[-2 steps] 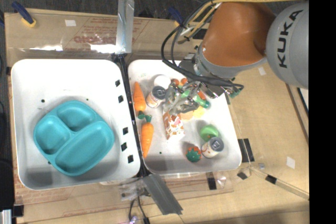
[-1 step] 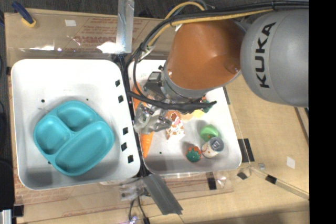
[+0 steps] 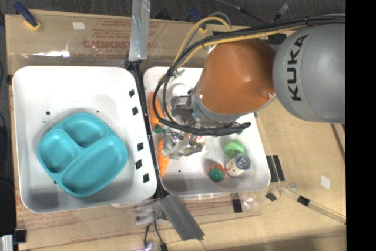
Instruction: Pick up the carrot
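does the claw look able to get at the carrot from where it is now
Probably yes. The claw hangs low in the right bin, right beside the carrot along the bin's left wall; nothing lies between them, though that wall leaves little room.

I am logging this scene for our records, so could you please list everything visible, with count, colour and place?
Bins: two, white, side by side on the bench.
Divided plate: one, teal, three compartments, in the left bin.
Carrot: one, orange, along the right bin's left wall, partly hidden by the gripper.
Green object: one, right bin, near the right wall; kind unclear.
Small can: one, pale with a blue-grey top, right bin, front right.
Small round toy: one, green with red, beside the can.
Arm: one, grey with an orange band, reaching in from the right.
Gripper: one, metallic, low over the right bin beside the carrot.
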`<state>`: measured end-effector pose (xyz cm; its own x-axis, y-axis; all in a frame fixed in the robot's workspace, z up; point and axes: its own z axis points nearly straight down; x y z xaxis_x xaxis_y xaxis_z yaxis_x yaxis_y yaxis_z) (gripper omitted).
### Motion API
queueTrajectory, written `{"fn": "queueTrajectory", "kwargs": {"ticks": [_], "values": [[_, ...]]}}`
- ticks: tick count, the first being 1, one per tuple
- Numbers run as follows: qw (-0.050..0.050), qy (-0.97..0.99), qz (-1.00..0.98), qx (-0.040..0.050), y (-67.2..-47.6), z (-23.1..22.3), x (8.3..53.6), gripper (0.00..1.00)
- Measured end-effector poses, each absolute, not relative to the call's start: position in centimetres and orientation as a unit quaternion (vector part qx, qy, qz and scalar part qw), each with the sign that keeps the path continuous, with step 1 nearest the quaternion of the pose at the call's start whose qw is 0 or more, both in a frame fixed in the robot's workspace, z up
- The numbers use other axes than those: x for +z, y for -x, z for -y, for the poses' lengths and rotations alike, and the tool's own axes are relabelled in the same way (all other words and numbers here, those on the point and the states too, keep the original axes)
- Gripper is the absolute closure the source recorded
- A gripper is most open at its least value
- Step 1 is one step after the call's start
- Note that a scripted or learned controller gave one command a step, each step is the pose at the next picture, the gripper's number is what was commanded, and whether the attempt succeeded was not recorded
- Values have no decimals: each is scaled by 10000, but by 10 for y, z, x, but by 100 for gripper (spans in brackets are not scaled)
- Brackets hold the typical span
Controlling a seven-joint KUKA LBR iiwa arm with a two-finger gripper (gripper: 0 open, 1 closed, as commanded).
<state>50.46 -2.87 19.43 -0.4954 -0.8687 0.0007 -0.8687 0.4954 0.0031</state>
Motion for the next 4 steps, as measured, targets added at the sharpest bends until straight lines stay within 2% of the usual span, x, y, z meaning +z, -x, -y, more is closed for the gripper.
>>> {"fn": "queueTrajectory", "kwargs": {"ticks": [1,2,3,4], "values": [[-51,-4608,8875,29,-514,-10,322,100],[-32,-6369,7710,23,-544,-51,454,100],[7,-7241,6897,-11,-503,-51,352,100],[6,-7795,6264,-11,-476,-19,294,100]]}}
